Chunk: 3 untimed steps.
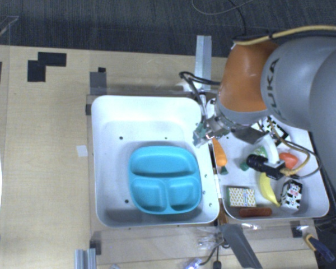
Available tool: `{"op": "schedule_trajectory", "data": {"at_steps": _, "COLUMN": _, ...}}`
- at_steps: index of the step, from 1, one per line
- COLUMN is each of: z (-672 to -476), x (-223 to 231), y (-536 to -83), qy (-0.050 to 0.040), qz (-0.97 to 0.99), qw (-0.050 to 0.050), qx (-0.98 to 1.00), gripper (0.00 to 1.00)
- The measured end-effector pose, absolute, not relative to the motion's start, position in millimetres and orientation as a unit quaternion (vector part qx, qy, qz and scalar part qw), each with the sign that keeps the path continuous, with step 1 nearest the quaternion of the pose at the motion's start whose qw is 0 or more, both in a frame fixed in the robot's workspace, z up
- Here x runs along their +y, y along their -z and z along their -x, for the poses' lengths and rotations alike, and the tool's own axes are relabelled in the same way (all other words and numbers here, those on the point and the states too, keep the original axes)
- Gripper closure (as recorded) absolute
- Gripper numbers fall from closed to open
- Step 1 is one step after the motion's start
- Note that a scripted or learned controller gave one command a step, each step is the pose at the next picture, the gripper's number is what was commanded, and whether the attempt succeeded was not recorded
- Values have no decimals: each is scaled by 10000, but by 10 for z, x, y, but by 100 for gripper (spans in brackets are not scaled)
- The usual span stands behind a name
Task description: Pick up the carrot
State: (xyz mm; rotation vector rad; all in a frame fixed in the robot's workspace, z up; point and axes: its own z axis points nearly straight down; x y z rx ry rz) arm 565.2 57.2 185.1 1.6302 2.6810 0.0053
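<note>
End effector (204, 131) above carrot (219, 153), right bin (319, 206).

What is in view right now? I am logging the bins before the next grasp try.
left bin: one, white, left side of bench
plate: one, blue, three compartments, in left bin
right bin: one, white, beside the left bin
carrot: one, orange, right bin's left edge
banana: one, yellow, right bin
box: one, yellow patterned, right bin's near side
arm: one, grey, orange band
gripper: one, above the bins' divide, by the carrot's top
</note>
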Motion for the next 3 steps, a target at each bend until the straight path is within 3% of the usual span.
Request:
{"op": "schedule_trajectory", "data": {"at_steps": 1, "z": -5964, "x": 134, "y": -1855, "qy": -15, "qz": -6647, "qw": 18, "qx": 7471, "gripper": 100}}
{"op": "schedule_trajectory", "data": {"at_steps": 2, "z": -5965, "x": 137, "y": -1856, "qy": -17, "qz": -6645, "qw": 19, "qx": 7472, "gripper": 0}}
{"op": "schedule_trajectory", "data": {"at_steps": 3, "z": -5258, "x": 40, "y": -1853, "qy": -16, "qz": -6459, "qw": 14, "qx": 7634, "gripper": 0}}
